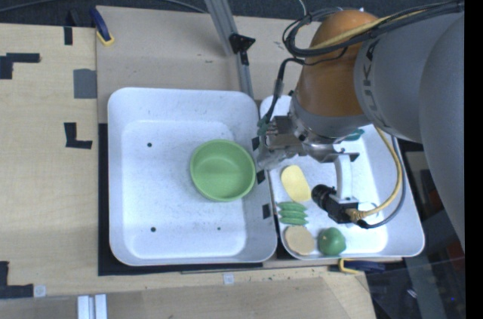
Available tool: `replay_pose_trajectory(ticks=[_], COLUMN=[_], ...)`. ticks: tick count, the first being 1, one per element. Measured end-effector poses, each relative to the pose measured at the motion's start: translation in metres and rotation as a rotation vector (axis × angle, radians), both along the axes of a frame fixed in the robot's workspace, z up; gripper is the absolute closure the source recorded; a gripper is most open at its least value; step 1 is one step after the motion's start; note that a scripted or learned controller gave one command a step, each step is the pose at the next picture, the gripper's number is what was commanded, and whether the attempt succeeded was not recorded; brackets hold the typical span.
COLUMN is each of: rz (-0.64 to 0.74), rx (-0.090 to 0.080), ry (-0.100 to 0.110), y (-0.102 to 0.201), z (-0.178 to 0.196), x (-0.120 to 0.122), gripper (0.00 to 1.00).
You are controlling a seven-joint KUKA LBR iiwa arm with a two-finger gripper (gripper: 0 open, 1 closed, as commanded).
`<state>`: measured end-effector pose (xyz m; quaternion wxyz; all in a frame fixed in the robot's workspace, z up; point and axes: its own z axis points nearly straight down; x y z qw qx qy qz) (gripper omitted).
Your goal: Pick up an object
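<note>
Grey arm bent low over right bin, jaws' state hidden, green bowl in left bin

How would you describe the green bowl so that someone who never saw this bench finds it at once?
Look at the left white bin, the one farther from the arm. The green bowl sits open side up against that bin's right wall. It is round, hollow and far bigger than the small yellow and green pieces lying in the right bin.

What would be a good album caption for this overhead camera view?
Grey-and-orange arm leans over the right bin of toy food; a green bowl sits in the left bin.
</note>
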<state>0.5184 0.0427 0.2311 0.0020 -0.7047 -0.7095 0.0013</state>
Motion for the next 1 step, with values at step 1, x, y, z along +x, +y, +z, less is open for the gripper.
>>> replay_pose_trajectory(ticks=[1], rz=[0.0], rx=[0.0], ry=[0.0], y=[0.0544], z=[-0.0125], x=[-0.0095], gripper=[1.0])
